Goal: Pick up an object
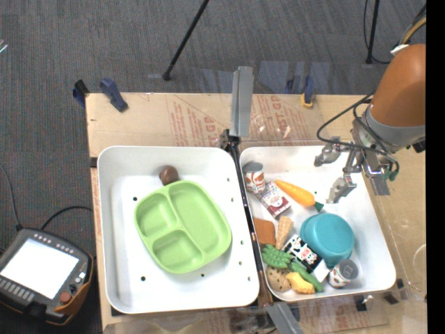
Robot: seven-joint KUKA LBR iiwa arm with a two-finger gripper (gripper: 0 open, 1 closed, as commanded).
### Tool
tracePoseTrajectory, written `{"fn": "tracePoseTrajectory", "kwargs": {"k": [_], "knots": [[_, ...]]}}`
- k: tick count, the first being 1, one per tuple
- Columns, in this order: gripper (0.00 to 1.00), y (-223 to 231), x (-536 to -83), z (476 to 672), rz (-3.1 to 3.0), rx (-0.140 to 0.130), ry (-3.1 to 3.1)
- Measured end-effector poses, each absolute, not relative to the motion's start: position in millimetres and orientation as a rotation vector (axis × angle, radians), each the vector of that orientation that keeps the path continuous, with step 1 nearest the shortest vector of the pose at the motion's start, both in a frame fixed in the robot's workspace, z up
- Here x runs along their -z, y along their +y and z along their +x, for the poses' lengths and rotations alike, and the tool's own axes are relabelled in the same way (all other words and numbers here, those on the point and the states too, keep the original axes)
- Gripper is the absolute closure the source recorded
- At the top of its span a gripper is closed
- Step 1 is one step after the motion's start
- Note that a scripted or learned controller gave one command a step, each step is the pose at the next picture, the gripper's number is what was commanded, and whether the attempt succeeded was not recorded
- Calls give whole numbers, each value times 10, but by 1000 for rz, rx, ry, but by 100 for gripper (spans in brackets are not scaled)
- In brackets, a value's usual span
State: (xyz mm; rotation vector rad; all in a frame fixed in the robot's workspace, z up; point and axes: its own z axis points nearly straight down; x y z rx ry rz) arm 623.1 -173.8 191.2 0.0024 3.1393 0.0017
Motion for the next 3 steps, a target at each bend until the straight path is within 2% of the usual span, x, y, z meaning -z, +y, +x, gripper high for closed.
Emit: {"fn": "tracePoseTrajectory", "kwargs": {"k": [1, 2, 3], "knots": [[0, -1448, -868, 5882, -51, -8, 3141], [0, -1232, -880, 5172, 25, -2, 3139], [0, -838, -875, 5766, -108, -3, 3138]]}}
